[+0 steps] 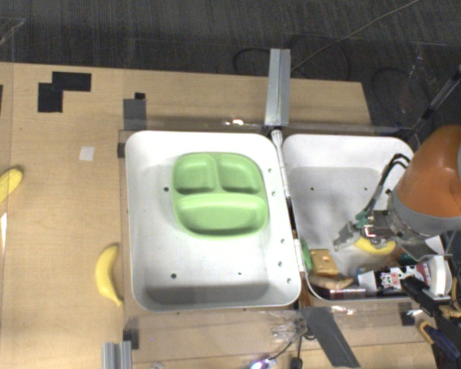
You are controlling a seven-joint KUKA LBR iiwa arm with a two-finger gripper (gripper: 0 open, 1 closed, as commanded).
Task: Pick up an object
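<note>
Wooden counter [54, 229] under two glossy white bins: left bin [146, 206] well left of gripper [366, 233], bearing a matte green divided plate [218, 192]. Right bin [323, 183] beneath gripper. Gripper clamped on a small yellow banana [375, 245]; cluttered small items [369, 279] just below.

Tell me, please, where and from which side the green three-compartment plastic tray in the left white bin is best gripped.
Probably at the green three-compartment plastic tray's raised rim on its right edge, coming straight down from above. It lies flat in the left white bin, so only the rim offers something thin to pinch, and that edge is nearest the arm.
</note>
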